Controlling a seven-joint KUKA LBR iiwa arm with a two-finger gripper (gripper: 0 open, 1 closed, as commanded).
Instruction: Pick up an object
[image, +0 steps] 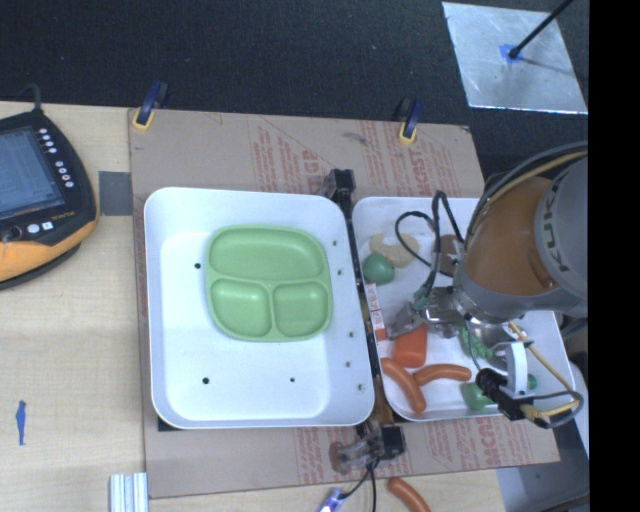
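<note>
In the right bin, an orange block.

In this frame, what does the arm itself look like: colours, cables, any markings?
The arm is a rounded grey body with a broad orange band above the wrist. Below that sits a metallic grey wrist section. Black cables loop out beside it, and thinner coloured wires, some greenish, run around the gripper hardware. Part of a dark lettered marking shows on the grey shell.

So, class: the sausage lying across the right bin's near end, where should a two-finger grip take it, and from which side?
Take the sausage at its middle, coming from above, fingers closing across its narrow width. It lies flat and roughly level across the right bin; another sausage crowds its left end, so the middle looks freer.
</note>
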